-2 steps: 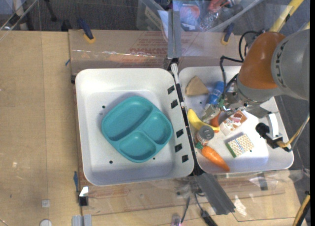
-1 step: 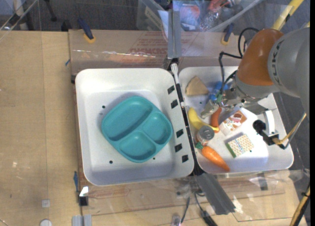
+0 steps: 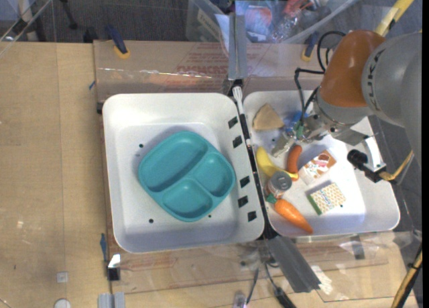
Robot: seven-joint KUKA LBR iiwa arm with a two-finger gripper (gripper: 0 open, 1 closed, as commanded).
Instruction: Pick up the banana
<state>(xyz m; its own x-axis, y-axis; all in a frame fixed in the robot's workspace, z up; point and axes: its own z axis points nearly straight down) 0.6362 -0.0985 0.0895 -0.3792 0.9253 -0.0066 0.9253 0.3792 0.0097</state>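
Where the table (image 3: 47, 166) carries two white bins side by side, the left bin (image 3: 127, 119) holds one teal divided plate (image 3: 186, 176) with three compartments, and the right bin (image 3: 379, 209) holds the small items: one banana (image 3: 266, 164), two carrots, one small can (image 3: 281, 182), one tan wedge (image 3: 267, 118), and two flat printed cards or packets. The larger carrot (image 3: 290, 211) lies near the front edge of the right bin; the smaller carrot (image 3: 293, 158) stands tilted just right of the banana. One packet (image 3: 317, 166) is white with orange print, the other (image 3: 327, 197) has a fine coloured pattern; no writing on either can be read. Dark letters run along the grey arm (image 3: 395, 78) near its orange band (image 3: 352, 65), too cut off to read.

The banana is short, yellow, curved, lying against the left wall of the right bin, touching or just beside the can. The end effector (image 3: 291, 137) hangs above the middle of the right bin, near the banana but apart from it; whether it is open, and whether it holds anything, cannot be told
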